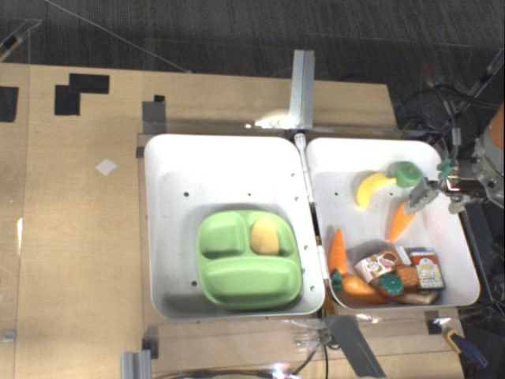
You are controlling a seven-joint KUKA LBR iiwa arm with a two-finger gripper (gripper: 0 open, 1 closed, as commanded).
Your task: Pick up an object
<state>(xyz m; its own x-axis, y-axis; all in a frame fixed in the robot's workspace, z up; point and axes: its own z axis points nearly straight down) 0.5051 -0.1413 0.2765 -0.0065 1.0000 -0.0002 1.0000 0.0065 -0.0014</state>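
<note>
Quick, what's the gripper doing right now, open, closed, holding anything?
Gripper: at the right bin's far right side, just above an orange carrot; whether it is open, closed or gripping the carrot cannot be told from this view.

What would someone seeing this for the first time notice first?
Probably the green divided plate in the left bin, with a yellow lemon-like fruit in its upper right compartment. Next, the right bin with its clutter of toy food: a banana, carrots and small boxes, with the tool reaching in from the right.
</note>
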